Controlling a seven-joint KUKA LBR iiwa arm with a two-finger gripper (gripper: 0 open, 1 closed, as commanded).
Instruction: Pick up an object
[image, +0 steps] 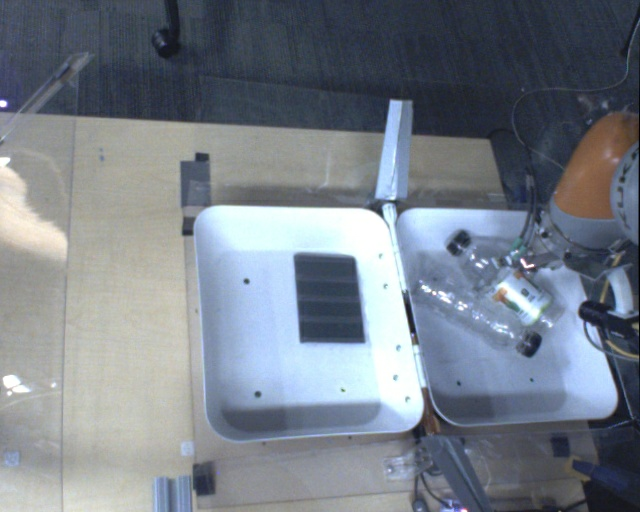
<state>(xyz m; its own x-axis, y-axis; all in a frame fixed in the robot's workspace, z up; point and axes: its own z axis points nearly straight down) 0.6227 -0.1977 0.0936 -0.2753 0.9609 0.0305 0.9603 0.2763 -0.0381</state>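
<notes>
The right bin (590, 395) holds a clear plastic bottle (470, 310) lying on its side with a black cap (528, 344) at its lower right end. A second clear bottle (478, 262) with a black cap (459, 242) lies behind it. Between them rests a small white container with a green and yellow label (521, 298). A dark ribbed rectangular block (328, 298) lies flat in the middle of the left bin (230, 380). My gripper (531, 257) hangs over the back right part of the right bin, just above the labelled container, below the orange band (588, 180).
An upright grey post (394, 150) stands behind the seam between the bins. Cables (610, 320) trail along the right bin's right rim. Black brackets (196, 185) sit at the left bin's back corner. Bare wooden bench (100, 300) stretches to the left.
</notes>
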